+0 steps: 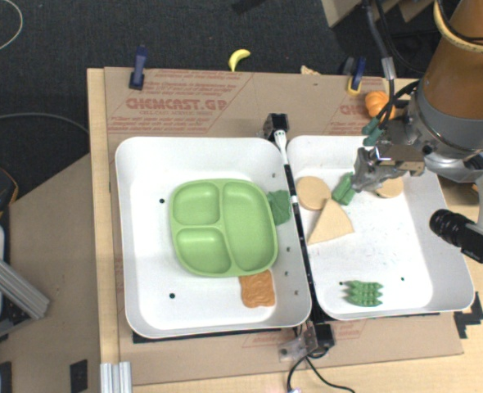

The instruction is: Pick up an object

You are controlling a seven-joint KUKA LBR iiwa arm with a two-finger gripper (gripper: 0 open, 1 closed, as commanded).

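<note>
- You see the pincer [371, 173] low over the right bin [438, 289], its tips just beside a small green piece [343, 191] on their left (whether they are wide, narrow or gripping it, you cannot tell).
- Further left of the pincer lies a round tan disc [312, 191], and below-left a tan wedge [329, 223], touching the disc.
- Just right of the pincer, a tan object [390, 188] peeks out from beneath it.
- Well below it rests a green ridged toy [363, 293].
- Far left, the left bin [139, 219] bears a green divided plate [223, 226], with an orange-brown piece [258, 289] at the plate's lower edge.
</note>
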